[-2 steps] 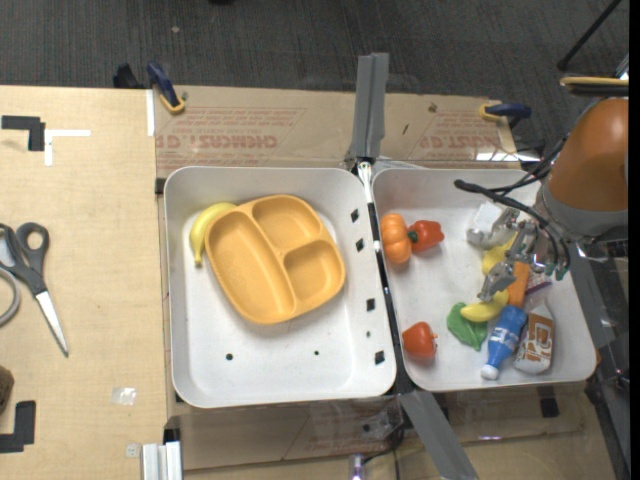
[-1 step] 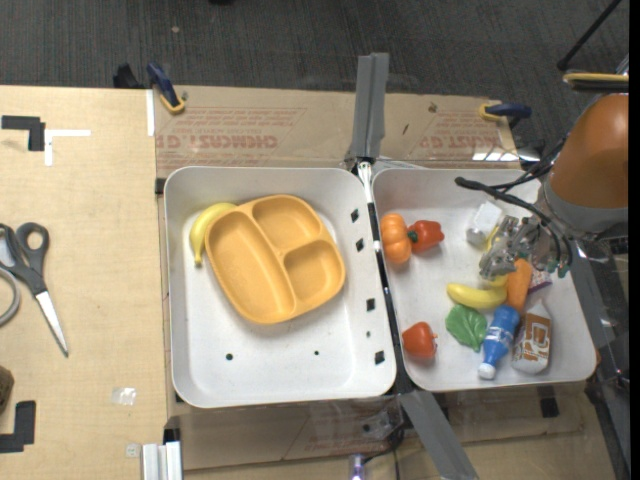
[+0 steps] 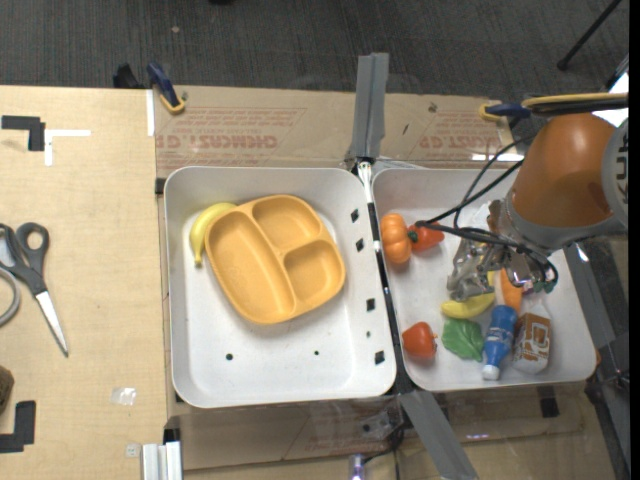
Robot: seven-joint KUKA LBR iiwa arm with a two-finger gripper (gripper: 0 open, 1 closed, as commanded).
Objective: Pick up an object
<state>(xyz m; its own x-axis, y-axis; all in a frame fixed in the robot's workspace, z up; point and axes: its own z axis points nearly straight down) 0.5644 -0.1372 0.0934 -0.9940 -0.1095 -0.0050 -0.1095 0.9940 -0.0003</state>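
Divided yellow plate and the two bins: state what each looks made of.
Divided yellow plate: likely moulded plastic, matte and evenly coloured, with soft rounded ridges. Left bin and right bin: probably plastic too, smooth white with slight sheen and rounded corners, though painted metal can't be excluded.

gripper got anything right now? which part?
Cannot tell. The gripper sits low in the right bin just above the small yellow piece; no object visibly between fingers.

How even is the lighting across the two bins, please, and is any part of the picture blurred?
Camera view: light is soft and even, with faint shadows under the yellow divided plate; the white bins look bright but not glaring; the gripper and cables look slightly soft among the cluttered toys, while the scissors are sharp.
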